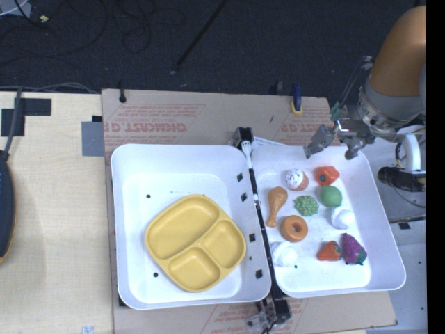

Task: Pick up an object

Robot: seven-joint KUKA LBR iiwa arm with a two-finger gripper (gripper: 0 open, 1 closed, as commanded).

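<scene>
Gripper (pixel 338 141) hangs above far edge of right bin (pixel 386 256), fingers spread, nothing between them. Candidate picks all lie in this bin: drumstick (pixel 277 204), doughnut (pixel 293 228), pea cluster (pixel 306 204), red pepper (pixel 326 175), grapes (pixel 353 249). Items sit close together, so clean approach looks tricky. Yellow divided tray (pixel 195 242) fills left bin (pixel 132 179). Arm cut off at right; white pieces hard to identify.

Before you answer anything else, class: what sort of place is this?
Probably a robotics lab test bench: a robot arm over two white bins, toy food like a donut, and loose cables.
</scene>
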